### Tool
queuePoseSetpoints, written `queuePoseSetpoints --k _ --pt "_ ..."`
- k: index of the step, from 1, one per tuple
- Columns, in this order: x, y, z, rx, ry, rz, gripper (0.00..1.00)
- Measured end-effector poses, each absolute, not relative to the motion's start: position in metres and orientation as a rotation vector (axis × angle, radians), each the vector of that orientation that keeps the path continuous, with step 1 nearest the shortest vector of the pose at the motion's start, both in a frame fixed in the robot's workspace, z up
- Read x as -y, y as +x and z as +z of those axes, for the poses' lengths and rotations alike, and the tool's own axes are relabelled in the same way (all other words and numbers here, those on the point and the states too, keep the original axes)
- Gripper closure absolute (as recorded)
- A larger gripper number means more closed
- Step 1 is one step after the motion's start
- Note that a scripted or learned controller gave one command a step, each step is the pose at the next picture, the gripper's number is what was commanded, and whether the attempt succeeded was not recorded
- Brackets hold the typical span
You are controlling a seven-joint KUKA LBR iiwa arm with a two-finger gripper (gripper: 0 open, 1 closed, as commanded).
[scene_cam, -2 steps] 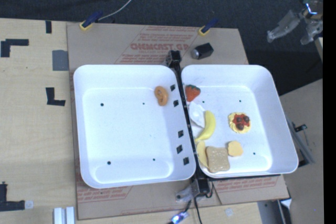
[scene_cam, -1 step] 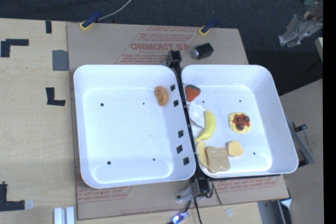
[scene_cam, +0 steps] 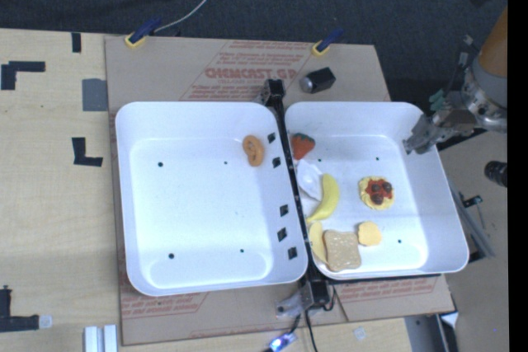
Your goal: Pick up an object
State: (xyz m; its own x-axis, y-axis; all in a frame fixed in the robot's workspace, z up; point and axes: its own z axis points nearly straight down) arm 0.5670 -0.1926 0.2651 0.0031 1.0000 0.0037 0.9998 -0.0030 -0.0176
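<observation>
The right bin (scene_cam: 412, 128) holds several toy foods: a red strawberry (scene_cam: 302, 145), a yellow banana (scene_cam: 327, 198), a small tart with red berries (scene_cam: 376, 191), a slice of bread (scene_cam: 341, 250), a small yellow piece (scene_cam: 370, 234) and another yellow piece (scene_cam: 316, 237) at the bin's left wall. A white crumpled item (scene_cam: 308, 179) lies beside the banana. An orange pretzel-like piece (scene_cam: 253, 149) rests in the left bin (scene_cam: 148, 128). My gripper (scene_cam: 417, 141) hangs over the right bin's far right rim, above and right of the tart, with nothing seen in it.
A black divider with clips (scene_cam: 281, 177) runs between the two bins. A small black object (scene_cam: 318, 80) lies on the cardboard behind the right bin. Blue-yellow clamps (scene_cam: 142, 32) hold the cardboard's back corners.
</observation>
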Motion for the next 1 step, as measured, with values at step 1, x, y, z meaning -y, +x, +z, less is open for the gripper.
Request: queuePoseSetpoints --k 1 --pt "0.0687 0.6134 0.1865 2.230 -2.203 0.003 1.00"
